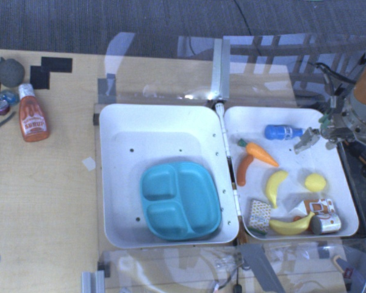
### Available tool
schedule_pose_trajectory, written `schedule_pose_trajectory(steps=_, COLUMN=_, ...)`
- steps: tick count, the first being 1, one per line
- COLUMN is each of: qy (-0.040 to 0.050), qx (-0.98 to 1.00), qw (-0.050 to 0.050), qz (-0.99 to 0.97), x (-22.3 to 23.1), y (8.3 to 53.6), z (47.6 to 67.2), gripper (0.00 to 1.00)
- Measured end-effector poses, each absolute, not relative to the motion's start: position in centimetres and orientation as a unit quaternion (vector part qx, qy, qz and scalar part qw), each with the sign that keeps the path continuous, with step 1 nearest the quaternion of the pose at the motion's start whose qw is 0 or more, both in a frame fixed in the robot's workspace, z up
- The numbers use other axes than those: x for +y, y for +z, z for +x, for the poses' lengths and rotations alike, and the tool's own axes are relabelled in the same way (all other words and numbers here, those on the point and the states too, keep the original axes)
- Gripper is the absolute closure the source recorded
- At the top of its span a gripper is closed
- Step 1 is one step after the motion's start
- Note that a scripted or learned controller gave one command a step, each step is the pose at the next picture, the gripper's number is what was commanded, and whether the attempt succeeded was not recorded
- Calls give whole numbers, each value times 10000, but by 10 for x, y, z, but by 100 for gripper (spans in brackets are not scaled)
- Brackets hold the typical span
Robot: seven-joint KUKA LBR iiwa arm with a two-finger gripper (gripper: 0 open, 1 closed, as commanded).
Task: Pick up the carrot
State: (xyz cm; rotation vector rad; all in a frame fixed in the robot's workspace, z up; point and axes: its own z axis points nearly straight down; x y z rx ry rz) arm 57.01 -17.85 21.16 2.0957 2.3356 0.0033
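While the claw [313, 138] hovers apart, the carrot [261, 154] lies left of it.

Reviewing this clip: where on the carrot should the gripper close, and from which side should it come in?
Probably the thick middle of the carrot, from straight above. It lies flat in the right bin, slanting from its green top at upper left to its point at lower right, so the fingers should straddle it across that slant. The orange sausage sits close under its green end, so stay clear of that end.

No legible text on any item
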Motion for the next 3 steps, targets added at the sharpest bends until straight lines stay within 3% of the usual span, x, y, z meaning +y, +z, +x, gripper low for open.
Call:
schedule_pose_trajectory(steps=1, qy=11, qx=8344, qw=14, qz=5512, x=-133, y=98, z=586, gripper=0)
schedule_pose_trajectory(steps=2, qy=37, qx=8295, qw=50, qz=5585, x=-95, y=89, z=620, gripper=0)
schedule_pose_trajectory(steps=3, qy=62, qx=8298, qw=68, qz=5579, x=-94, y=102, z=622, gripper=100)
